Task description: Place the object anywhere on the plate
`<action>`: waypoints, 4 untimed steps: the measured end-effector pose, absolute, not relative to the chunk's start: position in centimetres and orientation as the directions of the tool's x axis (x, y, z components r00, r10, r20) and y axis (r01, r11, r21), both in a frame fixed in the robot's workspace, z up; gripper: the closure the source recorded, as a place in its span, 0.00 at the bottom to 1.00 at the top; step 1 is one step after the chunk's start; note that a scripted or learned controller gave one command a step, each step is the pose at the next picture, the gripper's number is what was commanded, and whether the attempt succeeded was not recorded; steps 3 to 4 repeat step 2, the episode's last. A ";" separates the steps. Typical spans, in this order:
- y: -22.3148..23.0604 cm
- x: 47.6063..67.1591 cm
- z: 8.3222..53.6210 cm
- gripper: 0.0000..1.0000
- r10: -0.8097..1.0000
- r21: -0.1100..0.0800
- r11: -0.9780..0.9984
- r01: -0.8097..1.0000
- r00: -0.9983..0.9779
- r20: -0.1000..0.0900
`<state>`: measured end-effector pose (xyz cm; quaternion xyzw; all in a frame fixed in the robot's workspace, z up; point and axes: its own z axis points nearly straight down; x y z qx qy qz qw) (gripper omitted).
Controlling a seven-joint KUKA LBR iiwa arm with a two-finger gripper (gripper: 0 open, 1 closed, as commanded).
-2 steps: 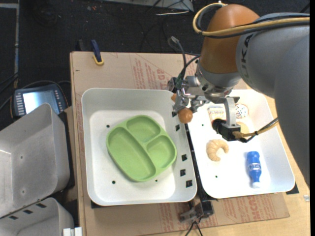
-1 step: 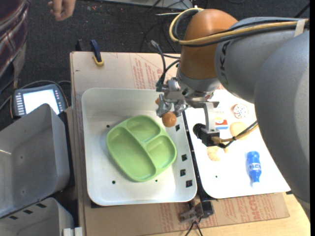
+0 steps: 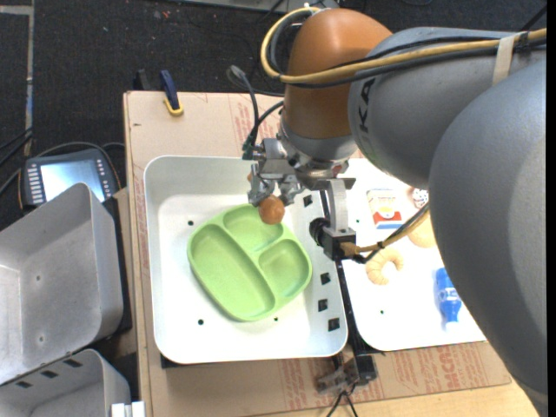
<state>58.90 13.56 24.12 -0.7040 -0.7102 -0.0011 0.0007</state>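
A green divided plate (image 3: pixel 249 269) lies in the left white bin (image 3: pixel 174 320). A small brown rounded object (image 3: pixel 272 210) hangs at the plate's far right rim, over its small upper compartment. My gripper (image 3: pixel 271 200) comes down from the grey arm right above it and is shut on that brown object. The fingers (image 3: pixel 263 188) are partly masked by the wrist.
The right bin (image 3: pixel 408 333) holds a pale curved croissant-like piece (image 3: pixel 385 266), a blue item (image 3: pixel 446 297), a white-and-orange packet (image 3: pixel 386 208) and a small spotted thing (image 3: pixel 420 199). The arm covers much of that bin. A grey metal tray (image 3: pixel 52 276) stands left of the bench.
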 end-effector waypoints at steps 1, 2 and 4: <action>13.4 58.8 23.9 1.00 1.000 -0.001 0.004 1.000 -0.004 0.000; 13.4 58.8 23.9 0.00 1.000 -0.001 0.003 1.000 -0.003 0.000; 13.4 58.8 23.9 0.00 1.000 -0.001 0.003 1.000 -0.003 0.000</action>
